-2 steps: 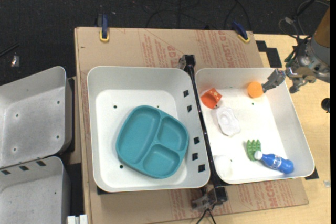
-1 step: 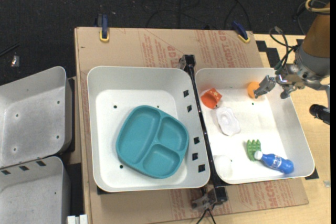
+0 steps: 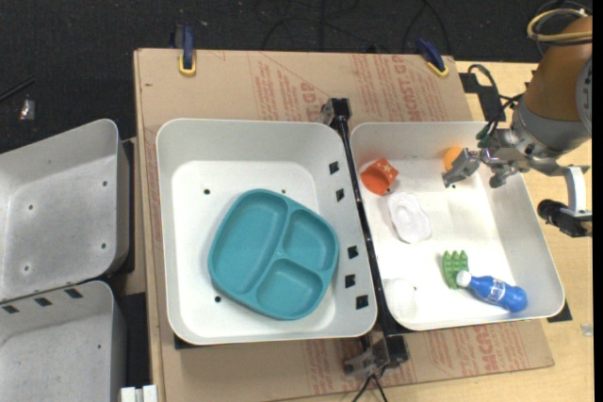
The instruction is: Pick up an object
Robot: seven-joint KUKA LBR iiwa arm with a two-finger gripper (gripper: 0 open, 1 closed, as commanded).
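Candidate object: a small rounded orange piece point(image 3: 454, 154) at the far edge of the right white bin point(image 3: 528, 231), touching my pincer point(image 3: 464, 169), which hangs low there to reach it. Whether my pincer is spread or pinching, I cannot tell. Nearer lie an orange cup point(image 3: 380, 175), a white dish point(image 3: 409, 217), a green toy point(image 3: 454, 265) and a blue bottle point(image 3: 495, 292). The left bin point(image 3: 188, 155) holds a teal divided plate point(image 3: 273, 253).

bench point(image 3: 245, 75) | two white bins: left bin point(image 3: 179, 202), right bin point(image 3: 528, 231)
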